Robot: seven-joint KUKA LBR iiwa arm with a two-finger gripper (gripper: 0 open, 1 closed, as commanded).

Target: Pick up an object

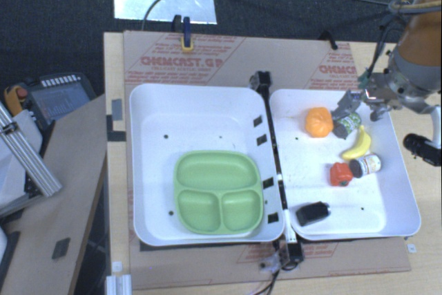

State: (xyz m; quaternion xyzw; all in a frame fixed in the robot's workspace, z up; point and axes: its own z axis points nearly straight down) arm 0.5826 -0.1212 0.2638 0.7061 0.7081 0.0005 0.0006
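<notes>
The right bin (pixel 387 217) holds an orange (pixel 318 122), a small green can (pixel 347 125), a banana (pixel 358 144), a red object (pixel 340 174) lying against a small white bottle (pixel 367 164), and a black block (pixel 312 213). My gripper (pixel 360 110) hangs over the bin's far right part, just above the green can and the banana. Its two grey fingers stand apart, open, with nothing between them. The left finger (pixel 344 106) is close to the can's top. The orange-banded wrist (pixel 416 38) rises at the right edge.
The left bin (pixel 148 148) holds a green three-compartment plate (pixel 217 191). A black divider with clips (pixel 271 148) runs between the bins. A teach pendant (pixel 59 100) and an aluminium rail (pixel 27 155) lie off the bench at left. Cables cross behind.
</notes>
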